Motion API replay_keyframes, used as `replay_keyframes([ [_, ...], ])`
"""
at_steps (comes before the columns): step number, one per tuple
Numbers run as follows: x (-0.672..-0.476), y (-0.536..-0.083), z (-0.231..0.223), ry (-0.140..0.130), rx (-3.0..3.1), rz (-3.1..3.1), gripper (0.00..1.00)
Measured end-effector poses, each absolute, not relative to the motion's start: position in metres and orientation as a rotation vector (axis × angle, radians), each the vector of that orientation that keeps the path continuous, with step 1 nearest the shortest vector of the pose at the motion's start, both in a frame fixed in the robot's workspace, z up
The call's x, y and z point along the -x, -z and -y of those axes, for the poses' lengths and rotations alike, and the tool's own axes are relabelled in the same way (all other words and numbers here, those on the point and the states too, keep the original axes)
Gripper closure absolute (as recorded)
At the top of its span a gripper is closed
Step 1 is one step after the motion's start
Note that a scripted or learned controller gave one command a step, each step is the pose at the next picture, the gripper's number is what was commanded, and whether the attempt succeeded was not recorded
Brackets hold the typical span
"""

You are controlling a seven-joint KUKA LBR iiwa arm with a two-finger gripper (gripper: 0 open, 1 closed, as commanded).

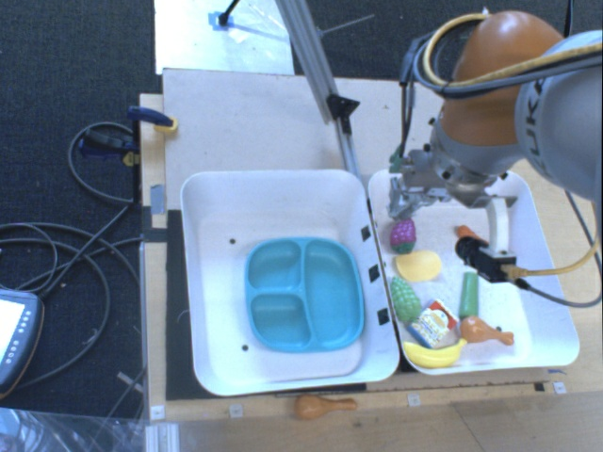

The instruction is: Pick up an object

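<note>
Grapes point(403, 235), purple: in right bin point(542, 217), directly beneath tool point(407, 209). Tool low over them, fingers' state impossible to tell; no grasp evident. Lemon point(418, 266), banana point(434, 353) nearby, unlifted. Blue tray point(303, 293) in left bin. Pick judged pending.

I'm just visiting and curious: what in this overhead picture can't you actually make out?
- Gripper: too small and shadowed to tell if its fingers are open, above the purple toy grapes.
- Right white bin: its far end is covered by the grey arm.
- Small carton: label too small to read.
- Orange piece: partly hidden by black hardware.
</note>
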State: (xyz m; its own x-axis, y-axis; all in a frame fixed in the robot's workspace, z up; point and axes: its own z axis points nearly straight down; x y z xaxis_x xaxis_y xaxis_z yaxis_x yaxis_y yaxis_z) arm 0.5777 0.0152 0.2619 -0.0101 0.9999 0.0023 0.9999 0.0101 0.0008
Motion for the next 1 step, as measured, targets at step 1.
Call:
replay_keyframes([
  [1, -0.5929, -0.2634, -0.0704, 0.006, 2.209, 2.234, 1.0],
])
